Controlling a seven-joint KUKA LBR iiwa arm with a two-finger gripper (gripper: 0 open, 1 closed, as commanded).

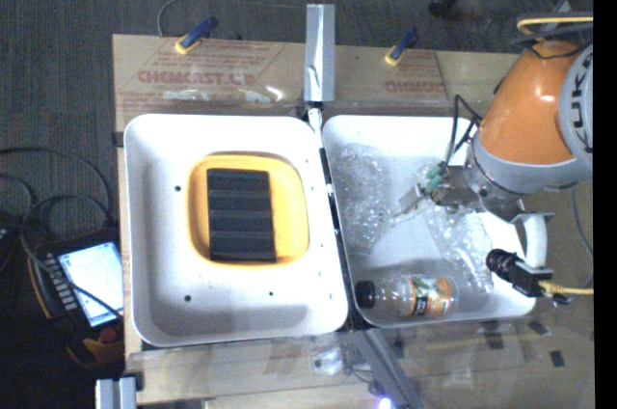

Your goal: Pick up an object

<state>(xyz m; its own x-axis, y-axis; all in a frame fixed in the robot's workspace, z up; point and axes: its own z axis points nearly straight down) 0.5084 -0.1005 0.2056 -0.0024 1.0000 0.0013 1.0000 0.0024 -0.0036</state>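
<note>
The right bin [390, 248] holds a clear plastic bottle [415, 295] with a dark cap and an orange label, lying on its side along the front wall. Crumpled clear plastic [355, 180] lies at the bin's back left, and another clear plastic piece [465, 245] sits near the right. My gripper [424, 192] hangs low over the middle of this bin, between the two plastic pieces and behind the bottle, with the grey-and-orange arm [535, 122] reaching in from the right. In the left bin [145, 204] rests a yellow block with a black ribbed top [247, 210].
Both bins stand on a cardboard sheet [222, 74] fixed with blue clamps [196, 33]. A metal post [319, 50] rises behind the gap between the bins. A black plug with a yellow cable [516, 274] hangs by the right bin's front corner. A tablet [92, 272] lies on the floor at left.
</note>
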